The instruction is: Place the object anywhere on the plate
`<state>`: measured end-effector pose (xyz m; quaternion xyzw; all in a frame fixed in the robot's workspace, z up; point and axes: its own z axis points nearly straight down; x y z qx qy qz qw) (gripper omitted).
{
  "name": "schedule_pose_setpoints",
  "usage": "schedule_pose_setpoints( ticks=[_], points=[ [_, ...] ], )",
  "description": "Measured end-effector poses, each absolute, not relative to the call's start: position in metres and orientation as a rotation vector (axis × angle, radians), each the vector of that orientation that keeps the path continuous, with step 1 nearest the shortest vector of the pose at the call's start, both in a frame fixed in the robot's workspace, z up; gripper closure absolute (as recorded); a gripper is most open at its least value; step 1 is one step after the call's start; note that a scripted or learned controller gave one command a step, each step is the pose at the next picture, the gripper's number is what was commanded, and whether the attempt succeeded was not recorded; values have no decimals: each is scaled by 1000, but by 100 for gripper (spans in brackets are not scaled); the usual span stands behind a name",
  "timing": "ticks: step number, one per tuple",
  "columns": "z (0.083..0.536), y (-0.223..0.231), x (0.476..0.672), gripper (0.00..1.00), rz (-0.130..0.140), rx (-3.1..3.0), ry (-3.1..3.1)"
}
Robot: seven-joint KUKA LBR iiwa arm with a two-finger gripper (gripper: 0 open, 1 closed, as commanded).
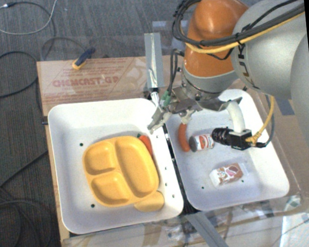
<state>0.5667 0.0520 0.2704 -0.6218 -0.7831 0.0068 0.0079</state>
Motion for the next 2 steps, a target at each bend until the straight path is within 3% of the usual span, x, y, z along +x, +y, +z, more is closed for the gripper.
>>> schedule_pose_setpoints(
  ticks=[1, 2],
  points=[
    [279, 51, 567, 100, 24, -1944, -2445],
    [218, 98, 572, 100, 5, -1820, -2558]
  ],
)
